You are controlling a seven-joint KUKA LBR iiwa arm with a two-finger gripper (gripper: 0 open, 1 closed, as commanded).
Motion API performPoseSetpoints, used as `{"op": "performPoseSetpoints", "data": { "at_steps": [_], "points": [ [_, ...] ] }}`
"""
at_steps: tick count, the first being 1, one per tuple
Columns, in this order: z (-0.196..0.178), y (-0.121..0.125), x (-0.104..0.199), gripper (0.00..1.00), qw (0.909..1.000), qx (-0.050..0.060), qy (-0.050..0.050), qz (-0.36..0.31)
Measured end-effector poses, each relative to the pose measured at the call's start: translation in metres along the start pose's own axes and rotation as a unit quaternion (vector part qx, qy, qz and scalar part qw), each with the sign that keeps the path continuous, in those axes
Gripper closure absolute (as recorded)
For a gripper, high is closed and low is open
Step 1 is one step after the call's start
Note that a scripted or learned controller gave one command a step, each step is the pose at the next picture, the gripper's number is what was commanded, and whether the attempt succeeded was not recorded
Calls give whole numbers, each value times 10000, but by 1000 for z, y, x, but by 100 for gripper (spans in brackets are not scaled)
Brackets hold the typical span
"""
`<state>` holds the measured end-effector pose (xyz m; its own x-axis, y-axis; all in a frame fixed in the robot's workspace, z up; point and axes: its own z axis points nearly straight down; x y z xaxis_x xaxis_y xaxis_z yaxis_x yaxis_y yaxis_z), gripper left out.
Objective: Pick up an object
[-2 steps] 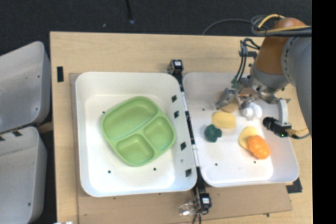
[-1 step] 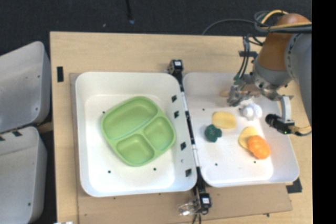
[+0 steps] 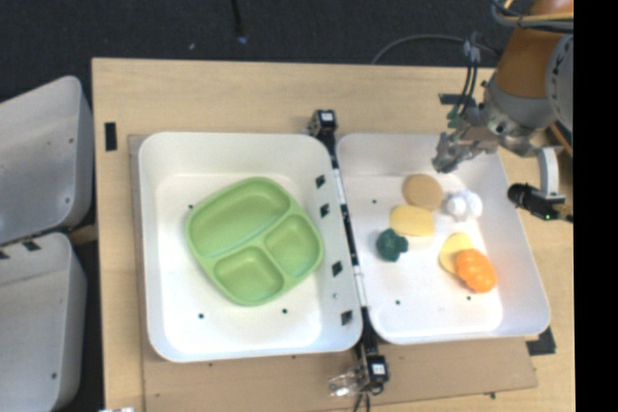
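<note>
Right bin (image 3: pixel 521 304) on tabletop (image 3: pixel 241 96): tan round piece (image 3: pixel 422 190), yellow piece (image 3: pixel 413 221), green piece (image 3: pixel 391 245), white piece (image 3: pixel 461 205), orange piece (image 3: pixel 474 270) clustered mid-bin for picking; gripper (image 3: pixel 451 152) at bin's far edge, empty, its state impossible to tell.

Arm (image 3: pixel 534 63) cut off by right edge; upper part out of frame. Gripper (image 3: pixel 452 155) small, dark, blurred; finger state unreadable. White object (image 3: pixel 462 205) beside tan one (image 3: pixel 422 189): too small to identify. Yellow piece (image 3: pixel 454 249) partly covered by orange piece (image 3: pixel 475 269). Grey panels (image 3: pixel 39 159) cut by left edge.
</note>
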<state>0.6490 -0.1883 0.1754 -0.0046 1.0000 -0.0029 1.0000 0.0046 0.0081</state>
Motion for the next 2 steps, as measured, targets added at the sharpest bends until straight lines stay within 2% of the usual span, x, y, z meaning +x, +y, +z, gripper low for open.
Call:
{"op": "performPoseSetpoints", "data": {
  "at_steps": [2],
  "points": [
    [-114, -2, 0, 100, 10000, 8, 2, -15]
  ]
}}
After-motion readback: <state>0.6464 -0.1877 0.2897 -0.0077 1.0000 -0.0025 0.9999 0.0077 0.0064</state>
